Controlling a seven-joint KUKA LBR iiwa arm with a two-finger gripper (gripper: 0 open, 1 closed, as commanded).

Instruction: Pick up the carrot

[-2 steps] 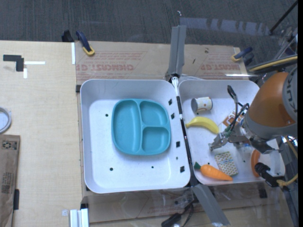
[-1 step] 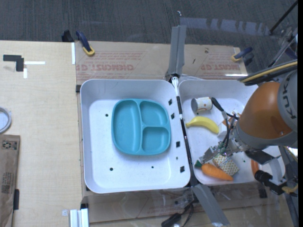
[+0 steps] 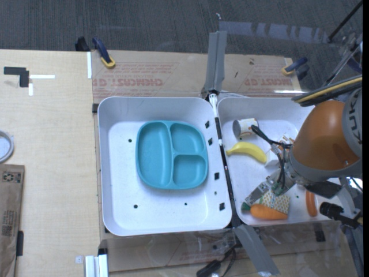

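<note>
1. On my feed the carrot [image 3: 268,212] lies on its side at the near edge of the right bin [image 3: 260,113], close to the wall that divides the two bins.
2. The gripper [image 3: 264,190] sits low in that bin, just above and left of the carrot, over a patterned cloth-like item [image 3: 275,201] that touches the carrot's upper side. I cannot tell how the pincer is set, as the wrist and clutter hide it.
3. The arm's orange band [image 3: 324,136] covers much of the bin's right half.
4. A banana [image 3: 249,151] lies near the bin's middle, with a small cup [image 3: 244,126] tipped over behind it. A second orange piece [image 3: 311,203] rests to the carrot's right.
5. The left bin [image 3: 118,206] holds a teal divided plate [image 3: 172,154].
6. Cardboard [image 3: 155,77] behind the bins carries red print, upside down from here; I cannot read it reliably.
7. A brown bag [image 3: 10,203] at the far left shows a small square logo, too small to read.
</note>
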